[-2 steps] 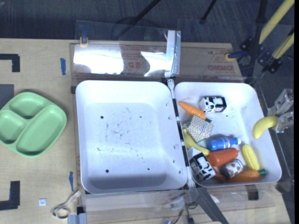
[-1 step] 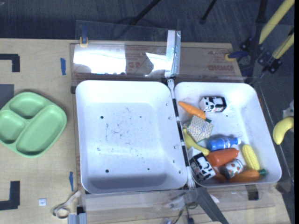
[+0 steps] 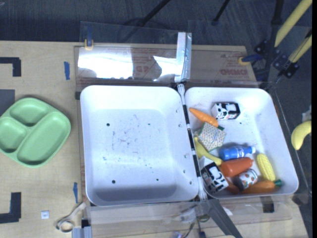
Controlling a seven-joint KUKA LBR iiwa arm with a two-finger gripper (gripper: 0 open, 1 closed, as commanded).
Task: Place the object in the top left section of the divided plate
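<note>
The candidate objects are lying heaped in the right bin [image 3: 280, 125], carrot [image 3: 203, 116], blue bottle [image 3: 237, 151] and corn [image 3: 266, 166] among them, evidently stocked there for picking. None is sitting on the divided plate [image 3: 11, 145], which is resting on the bench beyond the left bin [image 3: 133, 138]. Whether the pincer is spread or pressed together cannot be told, nor its bearing to the heap. Since the arm is entering from the right, I judge the objects to be nearer to it than the plate is.

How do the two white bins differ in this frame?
The left bin has a bare floor marked with faint scuffs and small dark dots; the right bin holds a pile of toy food and other small items. The left bin looks wider than the right bin. Both are shallow, white and round-cornered, set side by side.
</note>
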